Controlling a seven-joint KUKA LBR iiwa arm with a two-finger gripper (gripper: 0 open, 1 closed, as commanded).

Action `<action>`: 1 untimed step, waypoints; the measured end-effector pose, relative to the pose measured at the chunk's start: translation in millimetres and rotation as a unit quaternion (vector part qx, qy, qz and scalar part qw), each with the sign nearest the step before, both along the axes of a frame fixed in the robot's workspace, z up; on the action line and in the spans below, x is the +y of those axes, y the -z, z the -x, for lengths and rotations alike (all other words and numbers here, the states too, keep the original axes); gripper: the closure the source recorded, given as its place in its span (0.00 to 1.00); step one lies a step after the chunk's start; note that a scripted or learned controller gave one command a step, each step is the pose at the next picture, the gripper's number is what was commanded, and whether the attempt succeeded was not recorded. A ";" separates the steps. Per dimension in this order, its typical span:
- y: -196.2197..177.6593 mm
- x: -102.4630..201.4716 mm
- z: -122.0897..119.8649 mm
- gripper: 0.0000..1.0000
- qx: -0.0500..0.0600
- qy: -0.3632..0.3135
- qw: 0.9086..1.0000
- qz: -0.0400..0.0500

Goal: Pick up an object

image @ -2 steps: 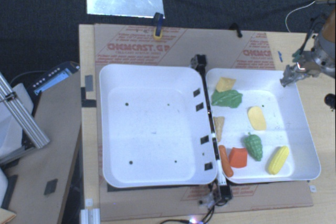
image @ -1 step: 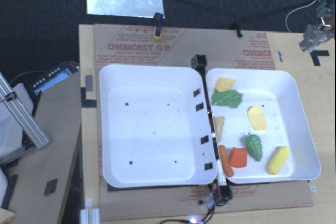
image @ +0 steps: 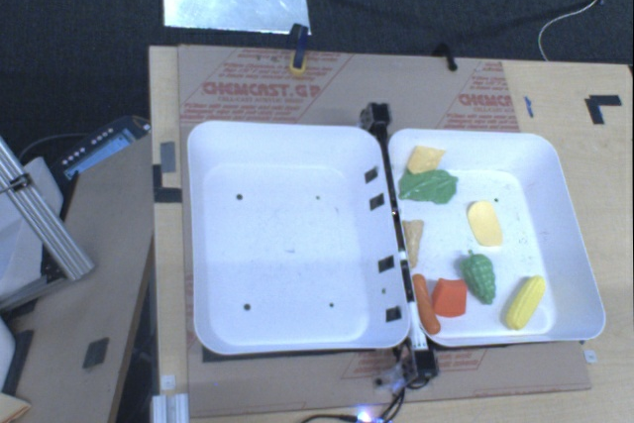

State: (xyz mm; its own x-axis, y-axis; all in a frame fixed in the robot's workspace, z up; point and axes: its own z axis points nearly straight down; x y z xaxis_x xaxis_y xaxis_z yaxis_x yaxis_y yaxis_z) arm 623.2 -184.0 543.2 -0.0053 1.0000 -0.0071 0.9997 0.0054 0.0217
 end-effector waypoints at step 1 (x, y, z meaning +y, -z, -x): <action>95.5 50.7 27.8 1.00 0.014 -0.001 1.000 -0.005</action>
